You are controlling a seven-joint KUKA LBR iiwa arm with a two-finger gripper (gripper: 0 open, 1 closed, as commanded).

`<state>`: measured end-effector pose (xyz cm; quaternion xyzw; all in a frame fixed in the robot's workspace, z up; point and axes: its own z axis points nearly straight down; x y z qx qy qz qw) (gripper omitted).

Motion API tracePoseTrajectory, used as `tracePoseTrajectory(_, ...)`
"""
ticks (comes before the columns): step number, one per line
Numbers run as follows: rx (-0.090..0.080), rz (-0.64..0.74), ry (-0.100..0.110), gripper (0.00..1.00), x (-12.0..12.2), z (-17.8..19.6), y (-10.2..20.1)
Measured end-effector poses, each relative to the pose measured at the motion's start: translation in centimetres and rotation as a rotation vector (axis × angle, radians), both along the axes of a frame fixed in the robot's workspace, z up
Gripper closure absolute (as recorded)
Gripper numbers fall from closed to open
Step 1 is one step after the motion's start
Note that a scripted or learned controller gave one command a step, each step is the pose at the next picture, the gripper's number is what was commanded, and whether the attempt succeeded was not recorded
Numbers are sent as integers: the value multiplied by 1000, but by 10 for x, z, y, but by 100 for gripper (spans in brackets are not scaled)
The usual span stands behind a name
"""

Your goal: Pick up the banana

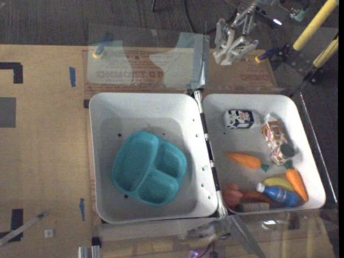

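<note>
The banana (278, 183) is a small yellow piece low in the right bin (312, 144), wedged between a blue bottle (279, 194) below it and an orange carrot (296, 184) on its right. My gripper (230, 51) hangs high above the bench at the back, beyond the right bin's far rim and well away from the banana. Its white fingers (221, 36) stand apart with nothing between them.
The right bin also holds a black-and-white milk carton (239, 119), a brown-and-white carton (276, 140), a second carrot (246, 160) and reddish items (235, 195) at the front. A teal divided plate (150, 167) lies in the left bin (107, 117). Yellow bars (317, 21) stand at back right.
</note>
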<state>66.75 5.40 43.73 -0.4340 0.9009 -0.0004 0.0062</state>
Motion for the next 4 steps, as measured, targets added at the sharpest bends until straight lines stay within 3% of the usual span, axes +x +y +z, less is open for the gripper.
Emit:
tracePoseTrajectory(1,-4,403,6,100,0,-89,-19)
tracePoseTrajectory(2,-6,673,-2,100,0,0,1)
tracePoseTrajectory(3,-9,1031,-1,100,0,-1,-42)
tracePoseTrajectory(4,-11,1169,-2,100,0,-1,-122)
